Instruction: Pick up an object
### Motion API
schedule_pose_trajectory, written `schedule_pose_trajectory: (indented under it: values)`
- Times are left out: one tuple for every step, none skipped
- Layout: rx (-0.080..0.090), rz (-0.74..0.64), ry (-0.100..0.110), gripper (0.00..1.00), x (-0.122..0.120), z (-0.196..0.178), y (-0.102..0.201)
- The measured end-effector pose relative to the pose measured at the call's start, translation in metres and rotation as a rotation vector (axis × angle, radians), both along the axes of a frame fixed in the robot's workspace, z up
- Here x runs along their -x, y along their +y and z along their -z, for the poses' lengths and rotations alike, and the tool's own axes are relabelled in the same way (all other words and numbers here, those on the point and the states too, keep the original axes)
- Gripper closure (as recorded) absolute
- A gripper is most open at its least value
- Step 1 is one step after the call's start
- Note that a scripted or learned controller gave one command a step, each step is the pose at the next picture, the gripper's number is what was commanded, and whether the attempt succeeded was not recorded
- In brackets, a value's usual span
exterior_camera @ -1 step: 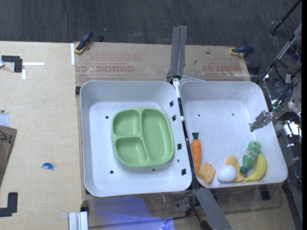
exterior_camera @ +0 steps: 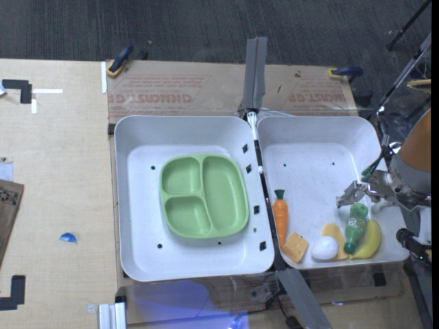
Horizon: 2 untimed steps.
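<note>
In the right bin (exterior_camera: 309, 149), along its front edge, lie a toy carrot (exterior_camera: 280, 215), a cheese wedge (exterior_camera: 295, 247), a white egg (exterior_camera: 324, 249), a yellow piece (exterior_camera: 334, 233), a green bottle (exterior_camera: 355, 227) and a banana (exterior_camera: 371, 239). My gripper (exterior_camera: 360, 201) reaches in from the right and hangs just over the top end of the green bottle. Its fingers stand open, one on each side of the bottle's top, with nothing held between them.
The left bin (exterior_camera: 137, 184) holds a green three-compartment plate (exterior_camera: 204, 196). A grey divider (exterior_camera: 255, 81) runs between the bins. Cardboard (exterior_camera: 178, 91) lies behind them. The right bin's wall is close to the gripper on the right.
</note>
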<state>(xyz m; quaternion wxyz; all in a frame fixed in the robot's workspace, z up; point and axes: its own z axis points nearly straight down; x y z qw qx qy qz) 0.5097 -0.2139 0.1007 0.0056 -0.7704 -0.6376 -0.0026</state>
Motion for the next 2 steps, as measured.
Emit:
schedule_pose_trajectory:
  values:
    - [0.000,0.000,0.000,0.00,0.0000,0.0000,0.0000]
    - [0.007,0.002,0.001,1.00,0.0008,-0.0082,-0.0031]
